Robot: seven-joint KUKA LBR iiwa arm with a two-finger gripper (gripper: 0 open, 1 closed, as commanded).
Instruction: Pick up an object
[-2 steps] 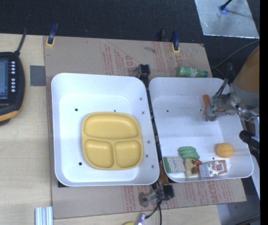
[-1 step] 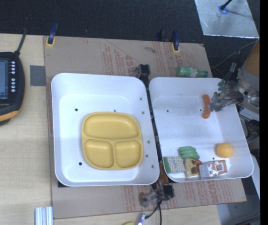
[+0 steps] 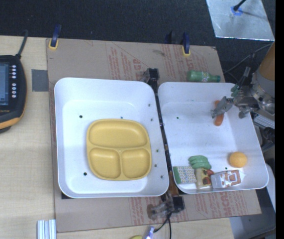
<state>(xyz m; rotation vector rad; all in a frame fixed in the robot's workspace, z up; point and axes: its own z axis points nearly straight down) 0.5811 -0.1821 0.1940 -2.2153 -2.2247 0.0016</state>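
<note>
My gripper (image 3: pixel 231 110) hangs over the far right part of the right bin (image 3: pixel 191 133), its two grey fingers spread open with nothing between them. A small orange-red piece (image 3: pixel 218 119) lies on the bin floor just under the left fingertip (image 3: pixel 219 110). Toward the bin's front lie an orange ball (image 3: pixel 237 159), a green ridged item (image 3: pixel 199 161) and small printed packets (image 3: pixel 226 179).
The left bin (image 3: pixel 72 98) holds a yellow divided plate (image 3: pixel 118 149). A green bottle (image 3: pixel 203 76) lies on the cardboard behind the right bin. A teach pendant (image 3: pixel 0 94) rests at the far left of the bench.
</note>
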